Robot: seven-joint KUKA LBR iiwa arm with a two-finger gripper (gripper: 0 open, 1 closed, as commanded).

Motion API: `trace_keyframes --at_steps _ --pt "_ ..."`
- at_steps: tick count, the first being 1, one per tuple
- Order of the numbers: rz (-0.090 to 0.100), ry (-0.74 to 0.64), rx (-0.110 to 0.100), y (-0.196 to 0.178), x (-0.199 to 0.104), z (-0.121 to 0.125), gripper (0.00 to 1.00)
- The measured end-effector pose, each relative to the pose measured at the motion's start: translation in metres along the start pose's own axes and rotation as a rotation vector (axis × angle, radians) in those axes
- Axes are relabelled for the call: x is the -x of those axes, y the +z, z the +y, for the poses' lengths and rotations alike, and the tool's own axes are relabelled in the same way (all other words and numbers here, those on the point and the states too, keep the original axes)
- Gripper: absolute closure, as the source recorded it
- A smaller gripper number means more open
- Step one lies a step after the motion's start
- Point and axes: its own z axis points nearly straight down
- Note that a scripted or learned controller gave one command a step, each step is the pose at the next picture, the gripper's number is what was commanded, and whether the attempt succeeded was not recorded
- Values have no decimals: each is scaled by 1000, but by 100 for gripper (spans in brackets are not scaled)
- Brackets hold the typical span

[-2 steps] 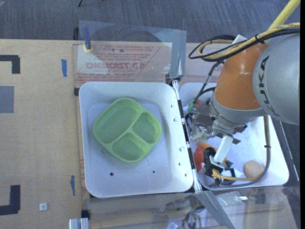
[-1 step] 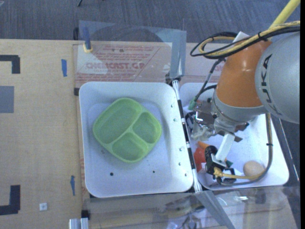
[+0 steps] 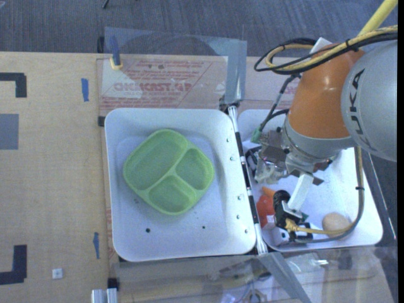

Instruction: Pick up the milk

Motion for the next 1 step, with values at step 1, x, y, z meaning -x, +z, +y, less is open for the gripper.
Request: trace_keyframes --at_steps 1 --pt "-1 -1 -2 -9 0 0 100"
